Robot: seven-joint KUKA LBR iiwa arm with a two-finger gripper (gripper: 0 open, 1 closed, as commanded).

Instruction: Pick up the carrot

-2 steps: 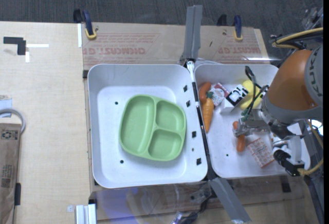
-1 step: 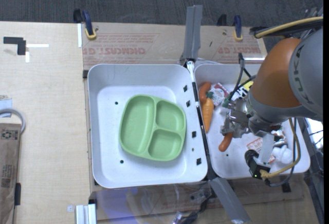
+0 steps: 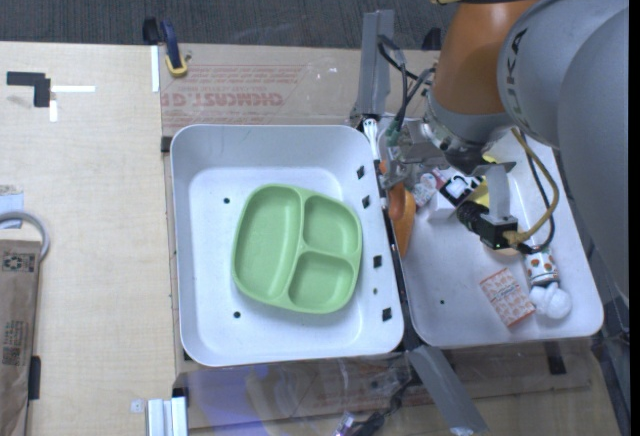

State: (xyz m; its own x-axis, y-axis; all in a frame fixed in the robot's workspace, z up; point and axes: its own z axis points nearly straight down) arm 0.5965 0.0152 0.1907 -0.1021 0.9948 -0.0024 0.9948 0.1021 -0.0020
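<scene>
Bins: two, white, shallow, set side by side and touching along their inner rims.

Right bin [image 3: 450, 299], near end:
- One packet [image 3: 507, 297], pale with red print, lying flat.
- One white ball [image 3: 554, 303], just right of the packet, by the right wall.
- One white item with red spots [image 3: 543, 268], touching the far side of the ball.

Left bin [image 3: 205, 224]:
- One green plate [image 3: 297, 249], in the middle of the floor. It has three compartments: one long one on the left and two smaller ones on the right.

Carrot [image 3: 402, 216]: one, orange. It lies in the right bin against the left wall, about halfway along it and well apart from the packet.

Gripper [image 3: 408, 172]: one, positioned directly over the far end of the carrot. Its degree of opening cannot be told, and no grasp on the carrot is visible.

Arm [image 3: 560, 54]: one, grey with an orange band, covering the far right part of the right bin.

Beyond the bins: one cardboard sheet [image 3: 250, 89] with red lettering lies flat on the bench [image 3: 90, 204].
</scene>
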